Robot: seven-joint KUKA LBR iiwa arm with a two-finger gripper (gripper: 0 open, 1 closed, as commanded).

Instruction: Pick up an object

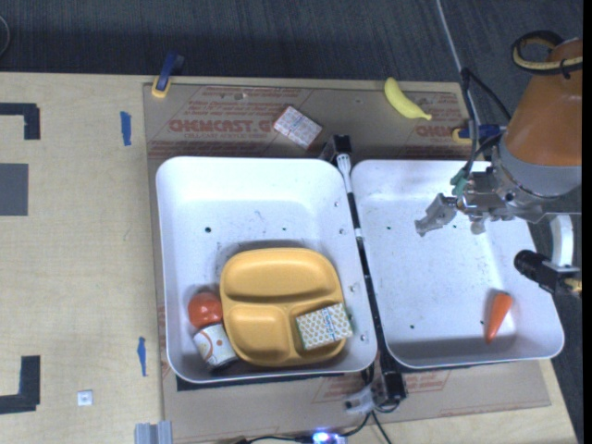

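Gripper (449, 213) above the right bin (407, 276), carrying nothing.
Its fingers stood open and empty; the carrot (498, 314) lay well apart, near the bin's front right corner.

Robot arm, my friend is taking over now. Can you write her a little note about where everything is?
Gripper: above the right bin, nothing between its fingers; open or shut unclear.
Things: carrot in the right bin's near right corner. Left bin has a yellow tray with a patterned block on it and a small ball beside it.
Done: nothing picked up.
Left: grasp one; the carrot looks nearest.
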